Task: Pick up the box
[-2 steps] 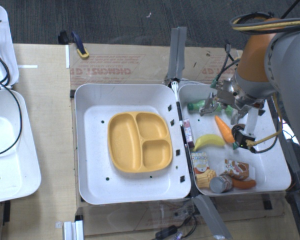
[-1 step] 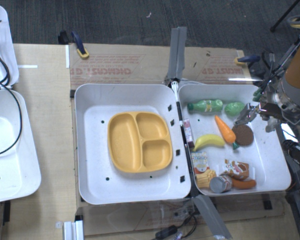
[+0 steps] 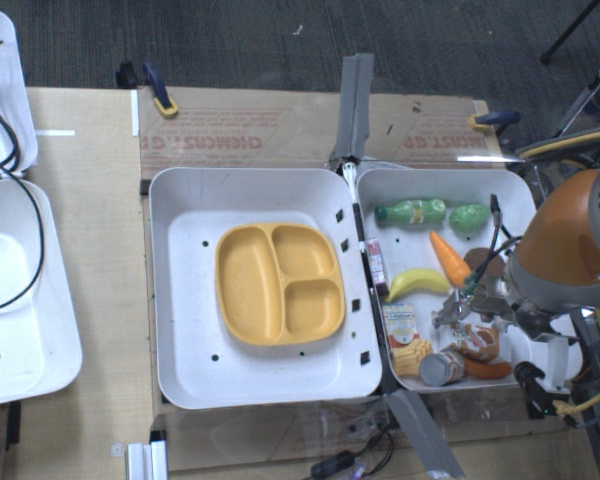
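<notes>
Box [image 3: 403, 337] lies flat in right bin [image 3: 520, 188], against the left wall, between banana [image 3: 418, 284] and can [image 3: 441, 368]. Hand [image 3: 458, 311] hovers just right of it; cannot tell, probably through blur, whether open. Approach from above, straddling the box's narrow width, clear of the can.

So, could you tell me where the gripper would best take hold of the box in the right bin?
The box lies flat near the right bin's left wall, the can by its lower corner. Probably best to come straight down and pinch its two long edges near the upper end, away from the can, fingers clear of the banana.
</notes>
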`<state>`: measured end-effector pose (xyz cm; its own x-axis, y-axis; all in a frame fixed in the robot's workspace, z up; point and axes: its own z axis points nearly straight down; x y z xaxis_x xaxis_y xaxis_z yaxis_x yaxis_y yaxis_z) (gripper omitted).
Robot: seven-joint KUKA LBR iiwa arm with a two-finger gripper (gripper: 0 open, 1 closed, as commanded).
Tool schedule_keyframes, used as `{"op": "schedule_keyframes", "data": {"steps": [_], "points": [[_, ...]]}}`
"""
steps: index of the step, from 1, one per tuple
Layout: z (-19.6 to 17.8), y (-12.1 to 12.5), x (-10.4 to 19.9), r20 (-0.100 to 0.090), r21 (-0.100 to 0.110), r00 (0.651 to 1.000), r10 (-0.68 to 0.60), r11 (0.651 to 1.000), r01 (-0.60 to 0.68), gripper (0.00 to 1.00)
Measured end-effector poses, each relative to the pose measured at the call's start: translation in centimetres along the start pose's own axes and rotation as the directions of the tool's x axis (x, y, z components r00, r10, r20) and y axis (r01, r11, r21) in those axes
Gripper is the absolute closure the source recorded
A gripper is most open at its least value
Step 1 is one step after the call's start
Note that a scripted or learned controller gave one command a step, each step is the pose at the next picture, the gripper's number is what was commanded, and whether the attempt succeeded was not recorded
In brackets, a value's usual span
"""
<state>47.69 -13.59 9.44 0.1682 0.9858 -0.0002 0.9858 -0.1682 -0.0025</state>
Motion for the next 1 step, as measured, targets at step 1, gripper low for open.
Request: {"op": "schedule_keyframes", "data": {"steps": [1], "points": [[-0.12, -0.02, 3.64, -0.004, -0.020, 0.921, 0.390, 0.921, -0.390, 0.00]]}}
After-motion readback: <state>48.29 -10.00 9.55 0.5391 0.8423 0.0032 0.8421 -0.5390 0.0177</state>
